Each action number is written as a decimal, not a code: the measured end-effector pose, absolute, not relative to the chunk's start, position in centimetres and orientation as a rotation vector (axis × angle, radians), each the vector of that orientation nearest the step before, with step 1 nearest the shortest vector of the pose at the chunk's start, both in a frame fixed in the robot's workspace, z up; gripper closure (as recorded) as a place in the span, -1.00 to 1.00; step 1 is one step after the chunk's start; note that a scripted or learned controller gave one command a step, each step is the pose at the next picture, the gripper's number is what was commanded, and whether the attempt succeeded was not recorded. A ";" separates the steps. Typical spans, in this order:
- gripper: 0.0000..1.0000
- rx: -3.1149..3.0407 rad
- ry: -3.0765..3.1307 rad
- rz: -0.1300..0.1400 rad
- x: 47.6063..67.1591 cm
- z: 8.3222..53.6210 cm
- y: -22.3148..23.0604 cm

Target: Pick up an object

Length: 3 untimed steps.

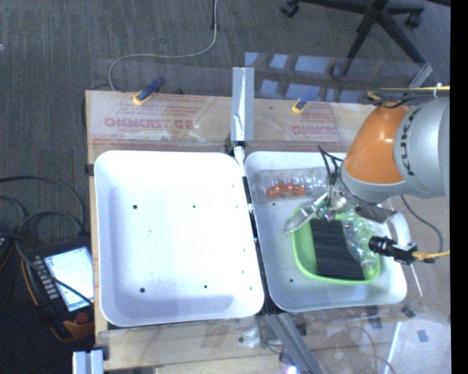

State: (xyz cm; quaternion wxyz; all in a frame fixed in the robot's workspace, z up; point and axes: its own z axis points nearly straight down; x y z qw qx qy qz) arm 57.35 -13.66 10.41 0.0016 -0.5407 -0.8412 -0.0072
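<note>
Bench: wooden board (183, 120) on dark carpet, with blue-and-yellow clamps (148, 90) along its far edge and an office chair base (365, 18) beyond it.
Left bin (175, 234): shallow white tray with nothing but a few dark specks on its floor.
Right bin (281, 277): white tray holding a green tray, a clear plastic bottle and clear packaging.
Green tray (301, 256): lime-green shallow container in the middle of the right bin, with a black ribbed block (334, 252) lying inside it.
Clear bottle (362, 241): lies on its side across the green tray's right rim, just beside the black block.
Clear packaging (289, 186): crinkled transparent wrap with an orange item inside, at the far edge of the right bin.
Arm (395, 153): grey with an orange band, reaching in from the right over the right bin.
Gripper (327, 206): down at the far end of the green tray, just above the black block's upper edge; whether its fingers are apart or closed cannot be told, and nothing is seen held.
Floor left: small device with a lit screen (69, 274) and cables.
</note>
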 end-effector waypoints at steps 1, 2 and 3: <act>-1.00 -1.359 -2.832 -0.001 54.5 16.8 -10.0; -1.00 -1.616 -2.704 -0.033 53.5 9.5 -14.0; 1.00 -1.589 -2.706 -0.048 53.7 10.2 -12.7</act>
